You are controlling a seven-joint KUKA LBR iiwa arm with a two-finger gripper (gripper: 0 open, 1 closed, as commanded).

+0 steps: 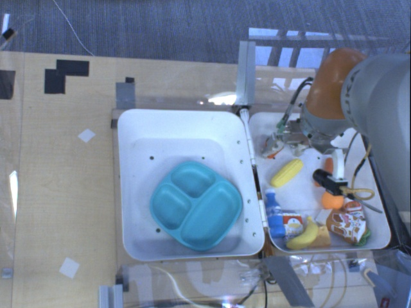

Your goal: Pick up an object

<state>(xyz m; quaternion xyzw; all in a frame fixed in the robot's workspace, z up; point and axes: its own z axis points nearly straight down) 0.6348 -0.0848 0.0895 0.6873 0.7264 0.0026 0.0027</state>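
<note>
Corn lying at a slant in right bin, just below gripper. Banana, bottle, packet and orange near that bin's front edge. Blue plate in left bin. Arm bent down over right bin's far end.

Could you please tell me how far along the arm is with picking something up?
Nothing looks picked yet. The gripper hangs low over the right bin, near its far left corner. The corn cob, banana and other items lie loose; the pick remains.
</note>
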